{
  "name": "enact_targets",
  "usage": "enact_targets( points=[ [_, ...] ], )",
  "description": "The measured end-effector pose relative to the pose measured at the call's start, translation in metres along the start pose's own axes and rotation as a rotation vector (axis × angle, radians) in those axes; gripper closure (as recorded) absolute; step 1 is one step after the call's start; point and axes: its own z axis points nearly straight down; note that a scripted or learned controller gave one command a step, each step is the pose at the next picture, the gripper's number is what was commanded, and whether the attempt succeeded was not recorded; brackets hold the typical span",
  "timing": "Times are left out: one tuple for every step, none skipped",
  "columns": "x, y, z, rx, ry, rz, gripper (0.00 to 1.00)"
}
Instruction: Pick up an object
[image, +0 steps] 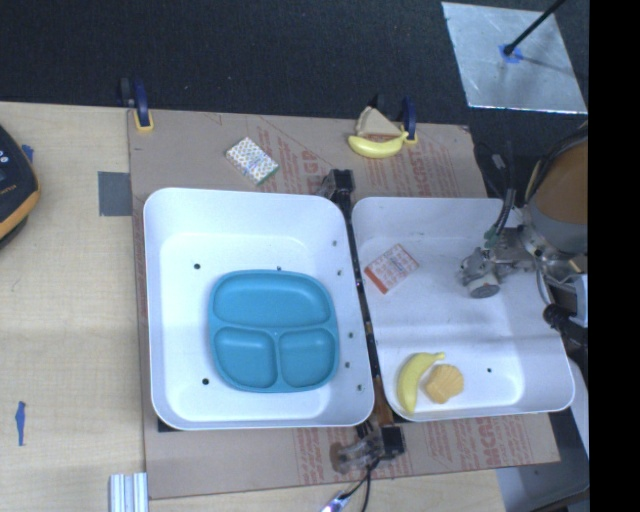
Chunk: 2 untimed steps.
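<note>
In the right bin (520, 330) a yellow banana (413, 378) lies near the front left corner, with a small orange-yellow lump (445, 383) touching its right side. A red-and-white packet (391, 268) lies flat near the bin's back left. My gripper (482, 275) hangs over the bin's right half, well behind and to the right of the banana and to the right of the packet. Nothing shows between its fingers from this angle.
The left bin (170, 300) holds a blue three-section plate (272, 330). Behind the bins on the cardboard lie a second banana with a wedge (377, 138) and a small patterned packet (251, 159). A dark device (12, 185) sits at the far left edge.
</note>
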Motion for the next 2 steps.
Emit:
enact_targets(
  points=[
    [0.073, 0.059, 0.008, 0.000, 0.002, 0.003, 1.00],
    [0.126, 0.007, -0.091, -0.003, 0.003, 0.005, 1.00]
  ],
)
